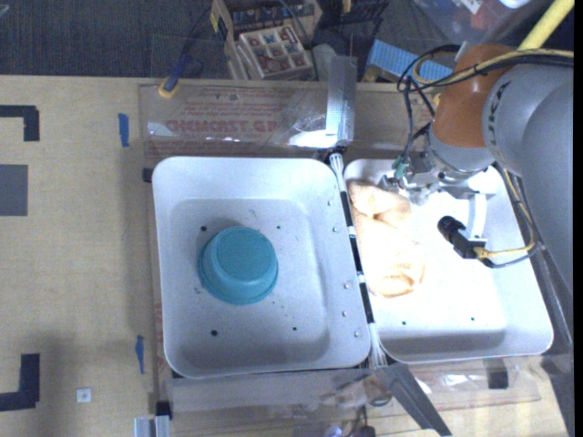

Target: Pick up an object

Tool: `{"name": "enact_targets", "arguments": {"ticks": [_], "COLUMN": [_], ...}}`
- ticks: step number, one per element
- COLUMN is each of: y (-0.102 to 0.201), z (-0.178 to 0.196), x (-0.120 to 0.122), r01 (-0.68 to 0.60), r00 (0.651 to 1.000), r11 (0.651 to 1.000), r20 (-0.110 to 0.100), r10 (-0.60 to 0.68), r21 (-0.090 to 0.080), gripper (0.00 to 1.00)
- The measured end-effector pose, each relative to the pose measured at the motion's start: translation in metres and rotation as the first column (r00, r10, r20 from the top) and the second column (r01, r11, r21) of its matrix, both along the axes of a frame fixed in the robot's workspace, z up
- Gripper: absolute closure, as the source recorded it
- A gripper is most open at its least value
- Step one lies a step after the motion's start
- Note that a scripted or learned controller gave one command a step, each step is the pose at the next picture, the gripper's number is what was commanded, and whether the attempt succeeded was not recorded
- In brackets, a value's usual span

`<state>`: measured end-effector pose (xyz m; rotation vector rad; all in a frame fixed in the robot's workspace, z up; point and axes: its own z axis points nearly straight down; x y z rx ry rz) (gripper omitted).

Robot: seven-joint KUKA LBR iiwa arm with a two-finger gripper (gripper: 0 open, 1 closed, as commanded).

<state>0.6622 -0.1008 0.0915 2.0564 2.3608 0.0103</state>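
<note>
The gripper sits low at the far left corner of the right bin, its small metal tip pressed close against the upper end of a pale peach cloth-like object; the tip is too small and too washed out by the glare to tell whether the jaws are parted or closed, or whether anything lies between them. Above the tip, the wrist rises into the orange band and then the broad grey arm, which comes in from the right and leans over the right bin's far edge, with cables looping around it and a black fitting hanging just right of the tip. Taking the right bin as the landmark: one peach object lies inside it, stretched along its left wall from the far corner toward the middle, crumpled and limp. Just left of the right bin, touching it along a shared edge, stands one more white bin, the left bin. In the middle of that left bin rests one teal bowl, turned upside down, well apart from the gripper. So the count is two bins, one bowl, one peach object.
</note>
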Motion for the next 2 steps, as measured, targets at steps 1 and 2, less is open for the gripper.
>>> {"name": "enact_targets", "arguments": {"ticks": [1, 2], "y": [0.001, 0.011], "z": [0.012, 0.094], "x": [0.001, 0.005], "r01": [-0.001, 0.067], "r00": [1.0, 0.998], "r11": [1.0, 0.998], "r20": [0.005, -0.01], "r10": [0.001, -0.067], "r21": [0.001, 0.001], "gripper": [1.0, 1.0]}}
